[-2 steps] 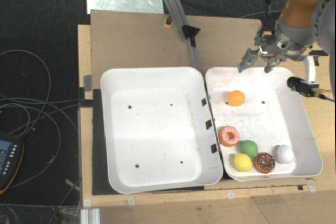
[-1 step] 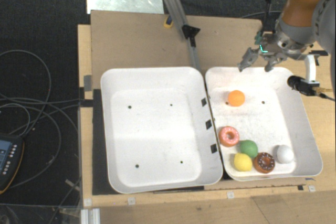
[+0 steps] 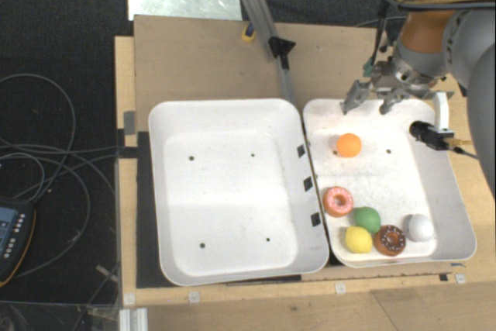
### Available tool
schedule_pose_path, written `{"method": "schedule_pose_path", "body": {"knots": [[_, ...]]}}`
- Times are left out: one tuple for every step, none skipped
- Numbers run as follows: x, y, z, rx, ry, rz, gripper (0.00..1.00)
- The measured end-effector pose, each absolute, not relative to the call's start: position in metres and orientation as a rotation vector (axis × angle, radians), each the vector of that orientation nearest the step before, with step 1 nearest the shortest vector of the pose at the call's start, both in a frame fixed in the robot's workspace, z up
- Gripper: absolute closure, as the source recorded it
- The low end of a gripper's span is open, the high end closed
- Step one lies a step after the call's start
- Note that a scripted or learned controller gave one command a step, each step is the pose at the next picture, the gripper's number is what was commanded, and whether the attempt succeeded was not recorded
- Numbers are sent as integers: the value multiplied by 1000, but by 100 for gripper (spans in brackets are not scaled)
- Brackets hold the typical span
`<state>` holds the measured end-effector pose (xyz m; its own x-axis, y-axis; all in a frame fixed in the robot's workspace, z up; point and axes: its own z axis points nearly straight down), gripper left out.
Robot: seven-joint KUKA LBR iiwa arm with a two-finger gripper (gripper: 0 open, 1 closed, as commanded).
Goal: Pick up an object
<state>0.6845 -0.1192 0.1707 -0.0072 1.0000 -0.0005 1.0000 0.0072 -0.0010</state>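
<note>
Nearest you, front of the right bin (image 3: 453,201): yellow ball (image 3: 358,239), chocolate donut (image 3: 390,240), white ball (image 3: 421,228), green ball (image 3: 367,218), pink donut (image 3: 338,201). Mid-bin sits the orange ball (image 3: 349,145), alone, prob. easiest target. Farther back the gripper (image 3: 366,104) hovers over the rear rim, fingers spread, nothing btwn them. Approach step; next you'd need it to come fwd and descend over the ball.

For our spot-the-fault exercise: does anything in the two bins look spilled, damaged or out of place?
Nothing stands out. The orange ball sits alone mid-bin in the right bin, apart from the pink donut, green ball, yellow ball, chocolate donut and white ball clustered at its near end. The hand hangs open above the far rim.
</note>
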Motion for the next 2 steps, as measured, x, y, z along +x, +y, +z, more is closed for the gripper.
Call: {"method": "schedule_pose_path", "body": {"knots": [[680,-120,128,-2216,-2224,3,0],[680,-120,89,-2214,-2226,3,0]]}}
